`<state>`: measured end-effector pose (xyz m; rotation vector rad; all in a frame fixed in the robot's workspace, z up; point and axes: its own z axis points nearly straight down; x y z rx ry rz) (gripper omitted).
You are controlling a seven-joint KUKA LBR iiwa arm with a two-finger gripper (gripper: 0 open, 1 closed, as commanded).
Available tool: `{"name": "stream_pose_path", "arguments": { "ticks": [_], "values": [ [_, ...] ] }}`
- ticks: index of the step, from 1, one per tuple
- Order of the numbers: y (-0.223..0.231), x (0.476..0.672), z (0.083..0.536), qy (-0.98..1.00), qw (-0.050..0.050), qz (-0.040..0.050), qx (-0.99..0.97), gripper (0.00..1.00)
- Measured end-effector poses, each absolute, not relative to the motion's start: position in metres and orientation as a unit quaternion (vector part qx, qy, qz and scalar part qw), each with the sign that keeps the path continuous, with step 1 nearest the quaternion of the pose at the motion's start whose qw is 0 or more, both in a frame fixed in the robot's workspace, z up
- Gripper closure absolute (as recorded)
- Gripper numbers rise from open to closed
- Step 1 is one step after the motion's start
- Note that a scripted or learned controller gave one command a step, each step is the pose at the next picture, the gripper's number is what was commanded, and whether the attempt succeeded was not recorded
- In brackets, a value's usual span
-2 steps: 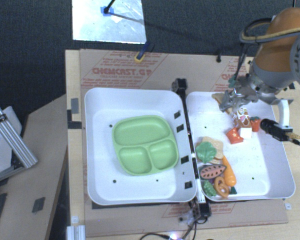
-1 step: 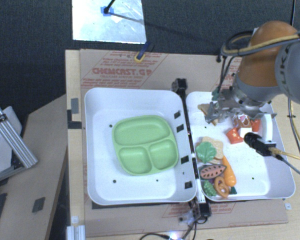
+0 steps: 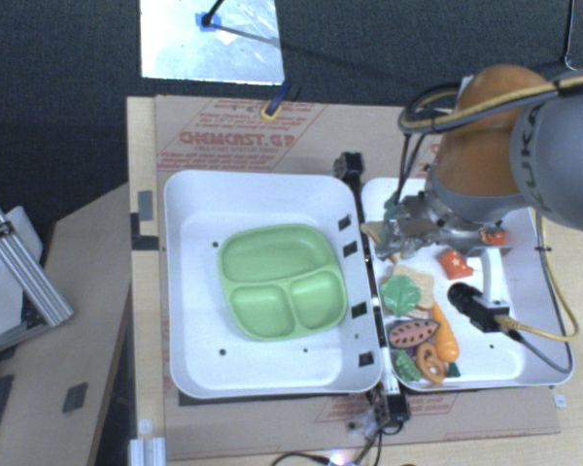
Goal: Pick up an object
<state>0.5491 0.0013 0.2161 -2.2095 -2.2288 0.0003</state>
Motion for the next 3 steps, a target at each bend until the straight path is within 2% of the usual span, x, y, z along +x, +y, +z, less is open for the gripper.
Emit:
{"name": "stream_pose_path", "arguments": {
  "ticks": [1,2,3],
  "values": [
    [0.043,0.525,0.214,-0.710,0.002,-0.0002,-0.704,1.00],
    [0.092,0.510,0.235,-0.711,0.000,-0.0017,-0.703,1.00],
    [0.080,0.515,0.226,-0.707,0.000,0.0003,-0.707,1.00]
  ]
}}
